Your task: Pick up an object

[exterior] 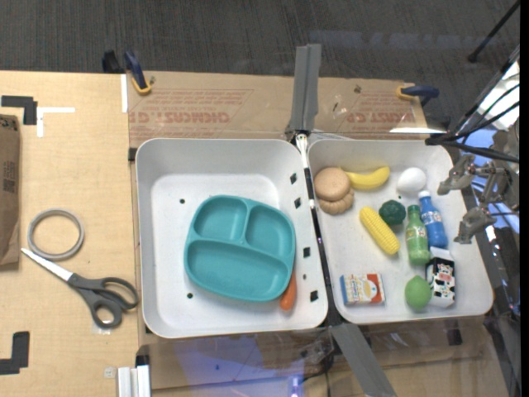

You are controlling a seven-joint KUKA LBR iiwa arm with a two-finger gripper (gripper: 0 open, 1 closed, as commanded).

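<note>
Landmark: the right bin (pixel 473 308), the one that bears the loose items; every place below is given from it.
Gripper: the gripper (pixel 471 195) hangs at the bin's right wall, over its rim, above the items and apart from them.
Fingers: metal parts show there, but whether they stand apart or together I cannot tell (too tangled against the bench edge).
Candidates, far end of the bin: a bun (pixel 332 183), a banana (pixel 369 177) and a white egg (pixel 411 179).
Candidates, middle: a corn cob (pixel 378 229), a dark green vegetable (pixel 393 213), a green bottle (pixel 415 236) and a blue bottle (pixel 431 222), the two bottles lying side by side.
Candidates, near end: a small carton (pixel 362 289), a green fruit (pixel 418 293) and a cow-patterned box (pixel 442 280).
Beside the landmark: the left bin (pixel 157 222) bears a teal divided tray (pixel 240 249), with a carrot (pixel 288 294) at the tray's near corner.
Progress: by my judgement nothing is done yet; no item is lifted or gripped.
Left to do: choose an item, descend, close on it and raise it.
</note>
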